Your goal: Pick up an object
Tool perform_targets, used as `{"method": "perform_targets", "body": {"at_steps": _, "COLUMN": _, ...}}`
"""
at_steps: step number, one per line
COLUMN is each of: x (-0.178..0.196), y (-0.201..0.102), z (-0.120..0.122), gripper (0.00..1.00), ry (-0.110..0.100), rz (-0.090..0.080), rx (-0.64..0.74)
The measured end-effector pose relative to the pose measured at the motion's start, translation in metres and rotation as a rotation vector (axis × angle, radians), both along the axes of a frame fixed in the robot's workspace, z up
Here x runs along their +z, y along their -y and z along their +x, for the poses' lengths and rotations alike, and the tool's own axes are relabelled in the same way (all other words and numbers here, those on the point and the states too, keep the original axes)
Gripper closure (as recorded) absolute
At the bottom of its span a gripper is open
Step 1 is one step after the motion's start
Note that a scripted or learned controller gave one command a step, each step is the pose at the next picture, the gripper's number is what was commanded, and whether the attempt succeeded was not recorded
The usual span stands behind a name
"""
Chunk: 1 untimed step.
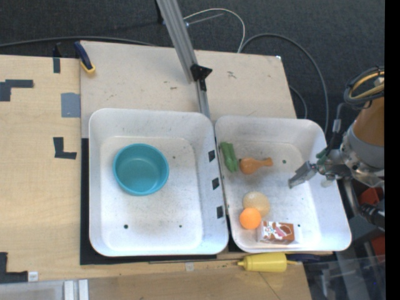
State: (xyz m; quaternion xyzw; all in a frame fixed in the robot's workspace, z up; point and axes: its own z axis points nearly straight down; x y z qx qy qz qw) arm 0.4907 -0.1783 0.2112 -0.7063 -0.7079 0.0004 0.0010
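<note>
Yellow mustard bottle lies outside right bin, against its near rim. Inside, by near wall: red-white packet, orange ball touching it, pale ball just behind. Farther back: orange drumstick-shaped toy, green piece. Gripper at bin's right wall, nothing between fingers; open or closed, cannot tell. Step: approach, likely. Next: choose target, centre above it, descend.
</note>
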Motion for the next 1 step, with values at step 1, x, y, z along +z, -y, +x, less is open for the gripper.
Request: {"method": "perform_targets", "body": {"at_steps": 1, "x": 0.0001, "y": 0.0001, "z": 0.0000, "gripper": 0.00, "ry": 0.000, "rz": 0.000, "rx": 0.000}}
